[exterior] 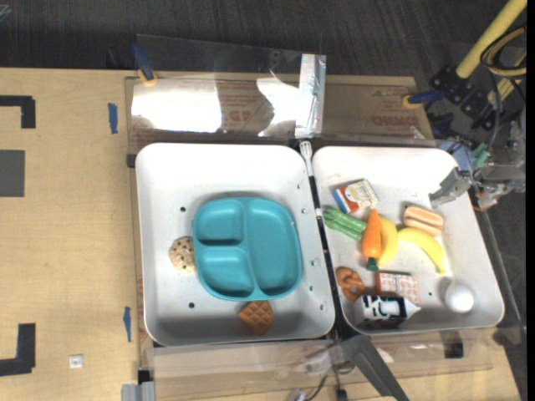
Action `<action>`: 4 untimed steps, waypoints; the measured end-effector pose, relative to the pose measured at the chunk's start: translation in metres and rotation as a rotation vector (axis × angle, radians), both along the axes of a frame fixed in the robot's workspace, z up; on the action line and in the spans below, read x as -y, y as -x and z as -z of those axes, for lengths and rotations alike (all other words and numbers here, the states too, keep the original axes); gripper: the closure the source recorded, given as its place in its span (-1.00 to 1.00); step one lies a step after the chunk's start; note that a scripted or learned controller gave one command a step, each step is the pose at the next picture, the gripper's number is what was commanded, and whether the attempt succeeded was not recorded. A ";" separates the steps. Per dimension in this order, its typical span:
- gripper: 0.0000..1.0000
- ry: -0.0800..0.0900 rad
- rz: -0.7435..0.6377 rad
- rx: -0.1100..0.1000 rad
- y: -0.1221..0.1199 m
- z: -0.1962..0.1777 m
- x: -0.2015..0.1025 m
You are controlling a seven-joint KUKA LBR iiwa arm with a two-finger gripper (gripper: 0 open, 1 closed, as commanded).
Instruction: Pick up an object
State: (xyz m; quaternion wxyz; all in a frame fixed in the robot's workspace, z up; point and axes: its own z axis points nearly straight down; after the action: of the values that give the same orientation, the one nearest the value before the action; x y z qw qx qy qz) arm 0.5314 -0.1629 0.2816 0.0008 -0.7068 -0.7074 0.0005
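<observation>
Robot lab or test cell, not a home. Two white bins point(159, 174) sit on a cardboard-covered tabletop point(67, 224) marked with blue tape point(112, 117) and black corner markers point(23, 111). Toy play food point(422, 245), loose cables point(501, 53), dark carpet floor point(251, 7).

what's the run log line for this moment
phase: pre-grasp | gripper: at right bin's right edge, holding nothing seen | nearest: hot dog, banana | left bin: teal tray, cookie, waffle
</observation>
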 end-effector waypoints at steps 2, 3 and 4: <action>1.00 0.001 0.097 0.003 -0.015 0.150 0.010; -1.00 0.001 0.097 0.002 -0.015 0.151 0.010; -1.00 0.000 -0.365 0.004 -0.007 0.195 0.038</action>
State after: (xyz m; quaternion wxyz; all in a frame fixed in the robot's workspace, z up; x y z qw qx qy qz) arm 0.5381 -0.2014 0.0868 -0.0010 -0.5668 -0.8238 -0.0008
